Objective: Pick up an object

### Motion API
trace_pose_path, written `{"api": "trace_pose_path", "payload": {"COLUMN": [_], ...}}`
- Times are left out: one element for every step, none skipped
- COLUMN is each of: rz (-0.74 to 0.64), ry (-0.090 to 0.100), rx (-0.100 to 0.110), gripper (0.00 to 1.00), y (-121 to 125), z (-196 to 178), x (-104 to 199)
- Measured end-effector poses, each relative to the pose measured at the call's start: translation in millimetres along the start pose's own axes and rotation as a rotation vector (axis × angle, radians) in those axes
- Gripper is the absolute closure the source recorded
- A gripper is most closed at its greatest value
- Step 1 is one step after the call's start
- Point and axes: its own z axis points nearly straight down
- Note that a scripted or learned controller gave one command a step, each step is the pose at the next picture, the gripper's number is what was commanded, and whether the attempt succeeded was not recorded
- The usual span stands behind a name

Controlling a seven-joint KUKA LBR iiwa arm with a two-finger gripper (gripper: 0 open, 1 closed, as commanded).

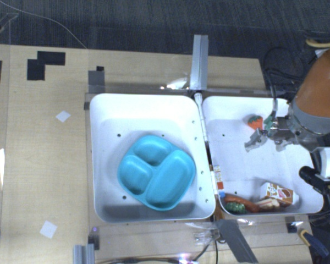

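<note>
In the right bin [231,164], a small orange and green toy [255,121] lies near the back. My gripper [257,140] hangs just in front of it, reaching in from the right over the bin's bare middle. Whether it touches the toy is unclear. Along the bin's front wall lie a small printed carton [279,193], a green and red piece [235,205] and a brown stick-like piece [259,205].
The left bin [107,120] holds a blue divided plate [155,171]. A metal post [199,65] rises behind the ridge between the bins. Dark cables [275,65] lie at the back right, and the orange arm body [320,89] looms over the right bin's far corner.
</note>
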Motion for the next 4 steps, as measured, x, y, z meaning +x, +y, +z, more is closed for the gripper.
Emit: {"api": "trace_pose_path", "payload": {"rz": [0.027,0.304,0.237,0.45], "ry": [-0.001,-0.001,-0.002,-0.001], "rx": [-0.002,0.0,-0.002,-0.002], "gripper": [0.0,0.0,0.0,0.0], "y": [57,100,131,139], "z": [-5,85,125,99], "x": [-43,-59,-65,-69]}}
